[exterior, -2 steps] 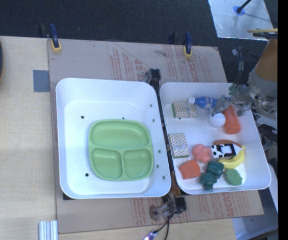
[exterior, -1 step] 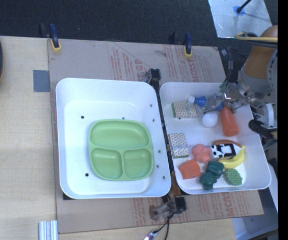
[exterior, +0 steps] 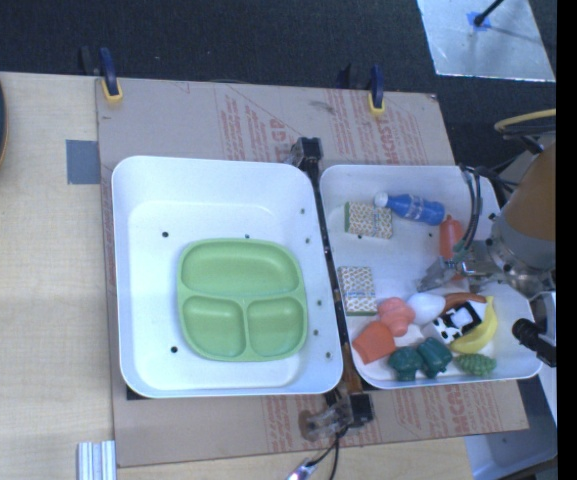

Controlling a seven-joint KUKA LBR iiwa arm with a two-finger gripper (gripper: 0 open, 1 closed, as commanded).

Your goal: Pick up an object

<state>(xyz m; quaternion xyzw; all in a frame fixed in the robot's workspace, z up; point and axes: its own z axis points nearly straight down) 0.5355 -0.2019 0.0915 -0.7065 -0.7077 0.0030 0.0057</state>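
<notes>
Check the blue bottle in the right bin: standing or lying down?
Lying down. The blue bottle rests on its side on the right bin's floor, white cap pointing left, near the far wall.

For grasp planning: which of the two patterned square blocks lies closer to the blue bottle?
The upper patterned block, just left of the blue bottle; the lower patterned block lies nearer the orange pieces.

Two white bins on a tan tabletop — one holds a pale green divided plate, the other a blue bottle, orange pieces, dark green blocks.
</notes>
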